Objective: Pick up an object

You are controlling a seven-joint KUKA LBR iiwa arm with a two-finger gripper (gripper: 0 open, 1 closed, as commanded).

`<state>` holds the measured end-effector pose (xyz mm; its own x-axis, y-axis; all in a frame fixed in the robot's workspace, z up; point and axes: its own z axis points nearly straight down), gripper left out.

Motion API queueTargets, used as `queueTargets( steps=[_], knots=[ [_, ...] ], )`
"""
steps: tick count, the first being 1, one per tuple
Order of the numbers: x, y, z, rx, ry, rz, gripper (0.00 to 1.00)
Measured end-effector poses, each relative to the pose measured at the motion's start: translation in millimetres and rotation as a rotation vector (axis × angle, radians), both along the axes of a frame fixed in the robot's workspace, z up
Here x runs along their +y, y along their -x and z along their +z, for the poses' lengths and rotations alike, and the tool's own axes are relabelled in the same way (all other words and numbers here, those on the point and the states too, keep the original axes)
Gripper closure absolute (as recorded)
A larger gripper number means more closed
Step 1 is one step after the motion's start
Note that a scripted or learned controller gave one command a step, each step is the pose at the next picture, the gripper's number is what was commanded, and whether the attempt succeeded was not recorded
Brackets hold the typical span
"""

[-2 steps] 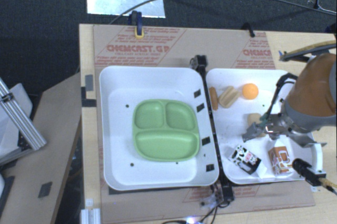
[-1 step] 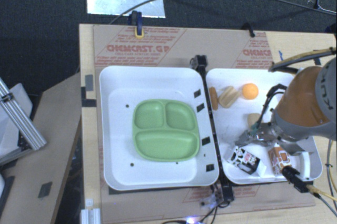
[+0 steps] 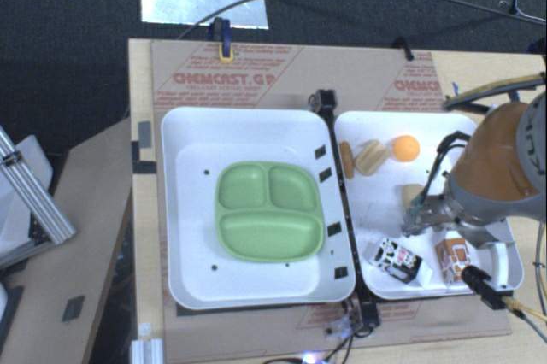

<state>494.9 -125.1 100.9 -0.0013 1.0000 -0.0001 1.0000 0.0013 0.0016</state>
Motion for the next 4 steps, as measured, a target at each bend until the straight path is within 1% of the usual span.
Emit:
queueTargets(
  steps=[1,2,3,4],
  knots=[
    [-3.3,-3.9,63.0,-0.005,0.002,0.003,1.0],
    [-3.7,-6.1,116.9,-0.006,0.002,0.003,1.0],
    [-8.1,-7.3,160.9,-0.005,0.002,0.004,1.0],
    [-8.4,-8.7,195.5,-0.004,0.001,0.005,1.0]
  ],
)
